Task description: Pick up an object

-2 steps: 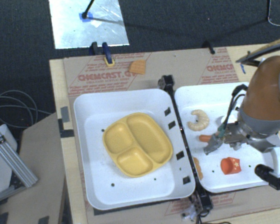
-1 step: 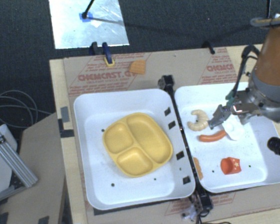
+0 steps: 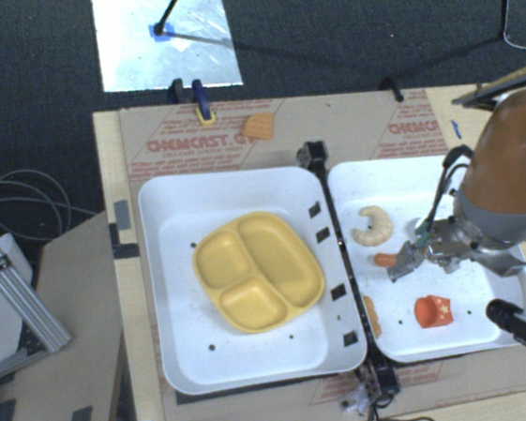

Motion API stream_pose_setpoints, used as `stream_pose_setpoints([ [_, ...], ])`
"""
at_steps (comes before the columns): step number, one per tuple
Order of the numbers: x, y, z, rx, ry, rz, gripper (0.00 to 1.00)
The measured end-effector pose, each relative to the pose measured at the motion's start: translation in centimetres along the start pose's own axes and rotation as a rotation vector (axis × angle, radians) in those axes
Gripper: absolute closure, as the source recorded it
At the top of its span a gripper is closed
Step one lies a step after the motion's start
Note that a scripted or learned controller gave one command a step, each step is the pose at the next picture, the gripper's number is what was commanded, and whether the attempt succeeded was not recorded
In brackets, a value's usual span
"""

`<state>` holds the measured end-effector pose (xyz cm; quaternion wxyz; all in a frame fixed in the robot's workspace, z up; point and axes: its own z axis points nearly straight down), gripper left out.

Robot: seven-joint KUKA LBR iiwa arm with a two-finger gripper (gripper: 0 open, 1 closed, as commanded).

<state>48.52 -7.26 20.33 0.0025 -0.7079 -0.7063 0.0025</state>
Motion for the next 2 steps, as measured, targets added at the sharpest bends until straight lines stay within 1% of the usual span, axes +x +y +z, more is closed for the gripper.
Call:
stream_pose_setpoints([
  [1,-3.7,0.1,-23.1,-0.028,-0.004,-0.006,0.0],
  [2,-2.6,0.0,-1.0,0.001,0.002,-0.003,0.0],
])
